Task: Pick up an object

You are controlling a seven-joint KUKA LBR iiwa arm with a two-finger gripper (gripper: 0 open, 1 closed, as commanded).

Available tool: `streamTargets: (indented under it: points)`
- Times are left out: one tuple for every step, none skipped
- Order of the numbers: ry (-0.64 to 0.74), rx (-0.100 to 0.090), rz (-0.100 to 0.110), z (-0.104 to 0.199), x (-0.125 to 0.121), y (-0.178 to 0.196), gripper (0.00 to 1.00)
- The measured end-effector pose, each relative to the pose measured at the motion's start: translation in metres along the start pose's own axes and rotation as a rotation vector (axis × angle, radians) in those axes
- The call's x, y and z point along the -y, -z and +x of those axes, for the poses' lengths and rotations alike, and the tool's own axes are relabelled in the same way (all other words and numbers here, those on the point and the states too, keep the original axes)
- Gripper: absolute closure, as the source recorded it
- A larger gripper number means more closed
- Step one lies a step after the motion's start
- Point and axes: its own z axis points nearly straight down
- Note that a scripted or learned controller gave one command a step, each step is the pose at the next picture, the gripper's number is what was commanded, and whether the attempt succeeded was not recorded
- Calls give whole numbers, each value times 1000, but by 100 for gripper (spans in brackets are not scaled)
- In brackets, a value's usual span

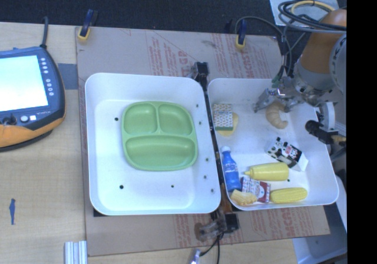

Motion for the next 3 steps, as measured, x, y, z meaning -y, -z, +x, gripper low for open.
streamTargets:
  points:
    - [0,1,-3,-5,0,0,0]
    - [0,2,-4,-8,-1,0,0]
    - [0,0,-1,-3,0,0,0]
